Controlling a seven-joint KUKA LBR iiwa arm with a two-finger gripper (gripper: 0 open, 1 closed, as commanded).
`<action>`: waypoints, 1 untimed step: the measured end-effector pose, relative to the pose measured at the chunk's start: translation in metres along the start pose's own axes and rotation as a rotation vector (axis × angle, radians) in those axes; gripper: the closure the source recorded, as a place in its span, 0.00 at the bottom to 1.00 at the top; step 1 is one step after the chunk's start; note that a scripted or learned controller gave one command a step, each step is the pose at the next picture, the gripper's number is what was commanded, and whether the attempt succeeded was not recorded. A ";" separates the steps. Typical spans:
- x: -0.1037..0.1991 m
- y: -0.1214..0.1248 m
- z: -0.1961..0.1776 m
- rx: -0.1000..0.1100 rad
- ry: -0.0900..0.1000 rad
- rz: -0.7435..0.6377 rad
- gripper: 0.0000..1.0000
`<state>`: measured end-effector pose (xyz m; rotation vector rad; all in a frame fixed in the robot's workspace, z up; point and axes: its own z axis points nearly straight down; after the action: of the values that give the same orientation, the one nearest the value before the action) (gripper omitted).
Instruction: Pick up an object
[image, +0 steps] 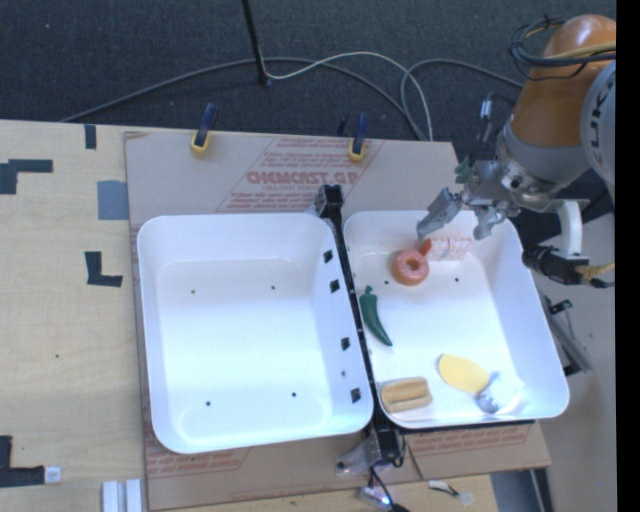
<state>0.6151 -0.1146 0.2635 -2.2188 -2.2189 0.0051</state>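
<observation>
The jaws (462, 213) hang spread open and hold nothing, above the right bin (530, 330); the pink ring (409, 267) lies just below-left of them, beside a clear wrapper (449, 247); to grasp well, I judge they should centre over the ring, descend straight, then close.
</observation>
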 end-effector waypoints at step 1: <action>0.000 0.001 -0.003 -0.005 0.000 0.000 0.00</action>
<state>0.6159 -0.1145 0.2661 -2.2208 -2.2219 0.0003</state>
